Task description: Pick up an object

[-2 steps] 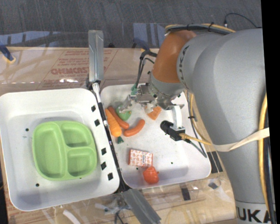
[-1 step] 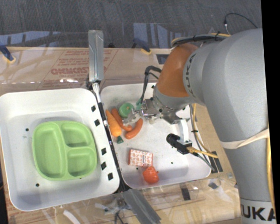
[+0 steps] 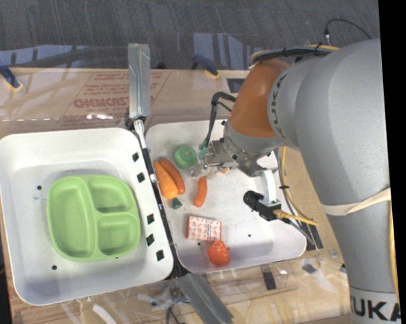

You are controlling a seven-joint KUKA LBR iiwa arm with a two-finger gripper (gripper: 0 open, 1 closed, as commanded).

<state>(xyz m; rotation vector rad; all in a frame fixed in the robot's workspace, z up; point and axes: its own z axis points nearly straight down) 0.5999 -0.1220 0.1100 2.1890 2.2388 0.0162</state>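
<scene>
Left bin (image 3: 12,206) holds a green tray (image 3: 92,216), centred. Right bin (image 3: 291,238): large carrot (image 3: 168,177) along the left edge, green ball (image 3: 184,155) near the far edge, small carrot (image 3: 201,190) mid-bin, patterned packet (image 3: 203,228) and red fruit (image 3: 218,253) toward the near edge. Arm (image 3: 324,115) reaches over the far right; fingers (image 3: 210,159) just beside the ball, state cannot be told.

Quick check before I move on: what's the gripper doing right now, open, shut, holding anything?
Gripper: cannot be told from this view; it sits low in the right bin beside the green object.
</scene>
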